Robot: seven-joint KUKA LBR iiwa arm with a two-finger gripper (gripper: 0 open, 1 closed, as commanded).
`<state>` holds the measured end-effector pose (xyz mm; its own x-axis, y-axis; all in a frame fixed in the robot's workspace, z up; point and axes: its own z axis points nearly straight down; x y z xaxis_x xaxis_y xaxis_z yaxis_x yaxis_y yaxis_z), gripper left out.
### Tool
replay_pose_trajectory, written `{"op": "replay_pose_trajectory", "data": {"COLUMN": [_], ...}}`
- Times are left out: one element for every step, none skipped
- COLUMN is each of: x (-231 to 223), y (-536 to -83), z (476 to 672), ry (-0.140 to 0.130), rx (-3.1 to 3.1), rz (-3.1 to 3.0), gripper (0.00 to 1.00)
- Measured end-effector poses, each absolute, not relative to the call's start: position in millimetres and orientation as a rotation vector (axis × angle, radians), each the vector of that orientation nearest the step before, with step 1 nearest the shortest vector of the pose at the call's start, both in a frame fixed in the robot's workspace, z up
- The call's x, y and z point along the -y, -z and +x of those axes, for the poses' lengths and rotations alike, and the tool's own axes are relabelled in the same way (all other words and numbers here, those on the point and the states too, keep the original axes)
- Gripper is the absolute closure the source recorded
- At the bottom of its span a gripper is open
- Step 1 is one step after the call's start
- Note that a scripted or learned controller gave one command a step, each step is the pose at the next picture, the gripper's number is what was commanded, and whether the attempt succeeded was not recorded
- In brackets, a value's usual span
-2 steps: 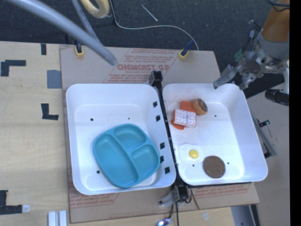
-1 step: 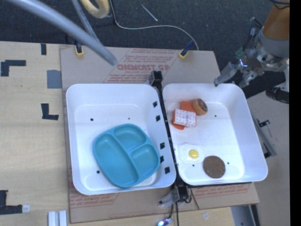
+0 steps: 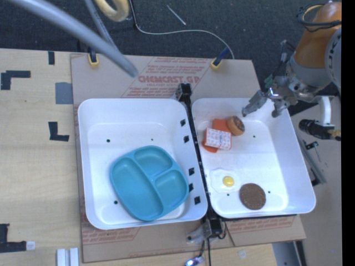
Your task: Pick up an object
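The brown board (image 3: 166, 76) under the bins has red letters — they look like "CHEMCAST GP". The smaller red print there is too tiny to read.

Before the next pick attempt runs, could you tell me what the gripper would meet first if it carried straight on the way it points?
Probably the small round brown bun, just down-left of the gripper in the right white bin; height is unclear.
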<state>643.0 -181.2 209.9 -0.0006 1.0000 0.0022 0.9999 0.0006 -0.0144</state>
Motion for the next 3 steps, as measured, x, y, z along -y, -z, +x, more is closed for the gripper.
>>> {"op": "replay_pose_trajectory", "data": {"x": [183,183,183], "y": [-140,-82,-90], "z": [641.4,639.4,638.3], "ry": [-0.015,-0.010,-0.018], "rx": [2.213,2.219,2.214], "rz": [-2.212,-2.215,-2.209], "gripper": [0.00,0.00,1.00]}}
